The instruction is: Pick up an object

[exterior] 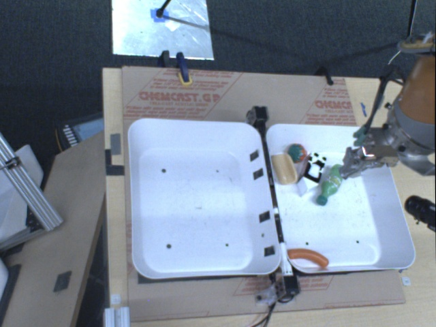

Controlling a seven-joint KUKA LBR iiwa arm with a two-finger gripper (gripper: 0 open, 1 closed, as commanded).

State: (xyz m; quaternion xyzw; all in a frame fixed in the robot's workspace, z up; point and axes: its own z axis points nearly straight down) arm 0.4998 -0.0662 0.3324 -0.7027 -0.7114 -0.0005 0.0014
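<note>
Gripper (355, 161) beside green bottle (330, 184) — mid-bin

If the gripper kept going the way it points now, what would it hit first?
Most likely the green bottle. The gripper hangs at its upper end, aimed down-left into the right bin. Depth is unclear, so contact can't be confirmed.

A dark blue-grey carpet (286, 26) covered the floor around the bench. At twelve o'clock a shiny metal sheet (162, 19) lay on it, catching the light, a thin black rod slanting over it. A brown printed board (225, 90) topped the bench. At nine o'clock stood an aluminium rail (24, 182).
</note>
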